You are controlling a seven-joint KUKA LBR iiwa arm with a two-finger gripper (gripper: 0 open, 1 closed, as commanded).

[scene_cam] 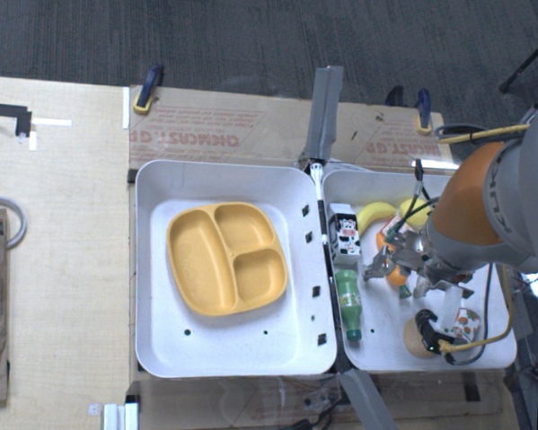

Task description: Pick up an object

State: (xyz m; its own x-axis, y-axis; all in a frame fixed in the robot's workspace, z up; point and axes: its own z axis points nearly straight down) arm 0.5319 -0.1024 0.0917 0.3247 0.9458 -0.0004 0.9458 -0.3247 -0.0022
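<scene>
- We log the gripper (394, 266) low in the right bin (379, 346), under the arm's (485, 207) orange band; we cannot tell its state, since the wrist hides much of it.
- We note a small orange object (397, 277) touching the gripper's lower side; whether it is gripped we cannot tell.
- We record a yellow banana (377, 213) just above the gripper, curved, lying near the bin's far wall.
- We list a small black-and-white box (344, 233) left of the gripper, against the bin's left wall; its print is too small to read.
- We enter a green bottle (347, 299) below that box, lying lengthwise along the left wall, pale label in the middle, darker green cap end toward the near edge.
- We note a tan round object (415, 339) near the bin's near right corner, partly covered by a black-and-yellow cable (464, 346).
- We catalogue the left bin (150, 338) holding a yellow three-compartment plate (226, 257), flat, roughly central.
- We read red lettering, upside down, on the cardboard sheet (202, 125) behind the bins; it seems to say "CHEMCAST GP".
- We add two blue-and-yellow clamps (150, 88) at the cardboard's far edge.
</scene>
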